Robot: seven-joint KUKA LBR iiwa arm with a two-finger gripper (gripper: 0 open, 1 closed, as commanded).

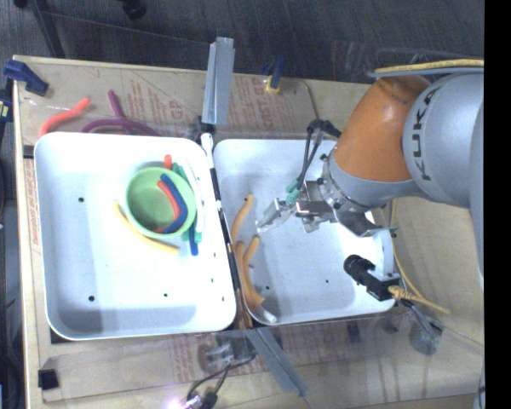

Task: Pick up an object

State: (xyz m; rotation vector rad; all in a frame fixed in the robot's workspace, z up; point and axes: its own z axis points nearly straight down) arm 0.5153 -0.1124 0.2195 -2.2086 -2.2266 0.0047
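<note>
Reaching in from the right, the gripper [271, 215] hangs over the right bin [324, 301], fingers spread wide with nothing between them. Just left of it, orange strips [243, 237] lie along the bin's left wall. A green bowl [159, 201] sits in the left bin [85, 271].

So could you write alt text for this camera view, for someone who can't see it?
A grey and orange robot arm reaches from the right over the right white bin, its gripper hovering near brown curved sticks by the bin's left wall. The left white bin holds a green bowl with red, blue, yellow and green pieces in and around it.
</note>
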